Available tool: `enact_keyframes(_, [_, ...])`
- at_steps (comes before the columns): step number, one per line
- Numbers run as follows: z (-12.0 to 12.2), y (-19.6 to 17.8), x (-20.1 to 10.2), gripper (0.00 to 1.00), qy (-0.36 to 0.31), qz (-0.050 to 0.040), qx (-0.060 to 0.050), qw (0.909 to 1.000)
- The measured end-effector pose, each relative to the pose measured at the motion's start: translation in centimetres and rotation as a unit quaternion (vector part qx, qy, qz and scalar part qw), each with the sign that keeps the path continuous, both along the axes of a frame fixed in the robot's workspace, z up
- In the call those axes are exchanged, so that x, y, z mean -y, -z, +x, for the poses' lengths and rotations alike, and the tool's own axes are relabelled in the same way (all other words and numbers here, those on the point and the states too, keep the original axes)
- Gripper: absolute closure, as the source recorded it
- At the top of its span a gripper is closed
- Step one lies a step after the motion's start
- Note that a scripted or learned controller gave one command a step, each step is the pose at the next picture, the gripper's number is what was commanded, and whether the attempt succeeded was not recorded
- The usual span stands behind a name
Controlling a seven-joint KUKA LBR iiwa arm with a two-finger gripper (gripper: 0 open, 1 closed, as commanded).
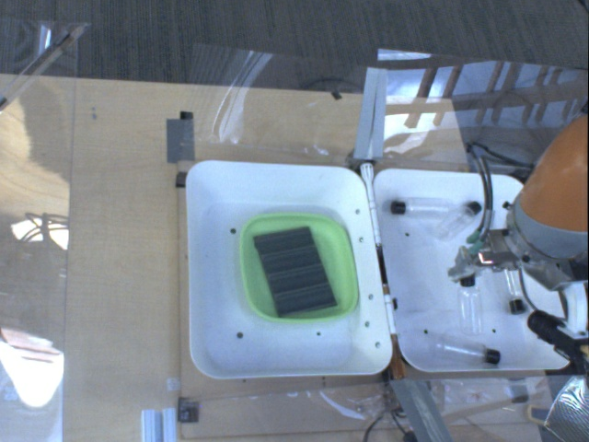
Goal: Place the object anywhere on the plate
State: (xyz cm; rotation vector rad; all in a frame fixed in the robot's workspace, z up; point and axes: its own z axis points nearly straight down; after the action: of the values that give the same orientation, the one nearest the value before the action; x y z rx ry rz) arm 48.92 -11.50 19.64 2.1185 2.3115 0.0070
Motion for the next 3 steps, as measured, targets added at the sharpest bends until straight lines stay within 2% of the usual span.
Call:
enact_keyframes(1, [0.0,0.0,0.0,0.00,0.000,0.0000,0.000,1.0000])
enact_keyframes(2, [0.0,-6.5,9.1,0.00,0.005,-0.0014,0.001,1.0000])
enact_keyframes(3, [0.0,-19.3,9.1,0.00,-0.010,-0.0023,0.003,0.9999])
